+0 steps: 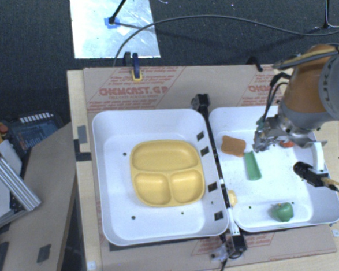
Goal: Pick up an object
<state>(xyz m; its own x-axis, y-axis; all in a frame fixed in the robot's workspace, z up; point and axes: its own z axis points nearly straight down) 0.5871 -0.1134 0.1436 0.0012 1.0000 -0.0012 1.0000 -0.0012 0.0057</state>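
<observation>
Green round object [282, 211] nearest, right bin [331, 207] — tool [261, 141] above green stick [251, 165] (grip state unclear); brown board [154, 84] beneath.

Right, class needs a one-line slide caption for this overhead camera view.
Gripper poised over the right bin by an orange block and green stick; yellow tray in the left bin.

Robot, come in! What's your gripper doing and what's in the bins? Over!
Gripper low over right bin, between orange piece and green stick. Nothing seen held. Green lump near front. Yellow tray in left bin.
</observation>
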